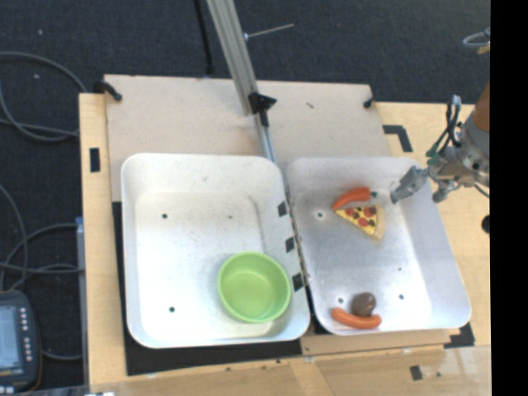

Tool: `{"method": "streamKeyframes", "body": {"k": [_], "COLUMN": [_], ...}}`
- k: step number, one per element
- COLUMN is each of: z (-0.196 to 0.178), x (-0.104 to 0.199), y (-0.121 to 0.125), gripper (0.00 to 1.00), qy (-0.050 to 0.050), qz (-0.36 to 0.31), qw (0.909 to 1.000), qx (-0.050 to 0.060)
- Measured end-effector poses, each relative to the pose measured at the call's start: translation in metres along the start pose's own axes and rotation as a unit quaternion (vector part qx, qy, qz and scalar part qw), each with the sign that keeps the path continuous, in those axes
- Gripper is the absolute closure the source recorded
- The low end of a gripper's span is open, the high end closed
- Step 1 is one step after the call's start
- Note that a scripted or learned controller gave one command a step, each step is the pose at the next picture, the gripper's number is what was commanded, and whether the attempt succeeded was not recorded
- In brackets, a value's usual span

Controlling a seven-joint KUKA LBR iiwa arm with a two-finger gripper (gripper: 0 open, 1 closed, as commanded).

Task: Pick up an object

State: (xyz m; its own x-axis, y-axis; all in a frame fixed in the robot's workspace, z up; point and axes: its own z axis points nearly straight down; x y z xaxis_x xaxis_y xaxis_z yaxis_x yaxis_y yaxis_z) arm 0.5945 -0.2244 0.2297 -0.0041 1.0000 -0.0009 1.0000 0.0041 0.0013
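Gripper (pixel 419 183) sits over the upper right edge of the right bin (pixel 429 254). Pizza slice (pixel 363 217) lies just left of it, in that bin, a sausage (pixel 353 196) touching the slice's far side. Near the bin's front edge, well before the gripper: second sausage (pixel 356 319), round lump (pixel 364 304) behind it. Bowl (pixel 254 286) far left, in the left bin (pixel 157 246), front right corner.

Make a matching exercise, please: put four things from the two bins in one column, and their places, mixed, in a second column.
Things:
1. green bowl
2. pizza slice
3. brown ball
4. gripper

Places:
A. right bin, near edge, beside an orange sausage
B. above the right bin's far right side
C. left bin, near right corner
D. right bin, far half

Pairs: 1-C, 2-D, 3-A, 4-B
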Motion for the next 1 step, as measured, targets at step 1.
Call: {"method": "streamKeyframes", "body": {"k": [1], "z": [0.0000], "x": [-0.0002], "y": [-0.0001], "gripper": [0.00], "qy": [0.000], "qz": [0.000], "qw": [1.0000], "qx": [0.000]}}
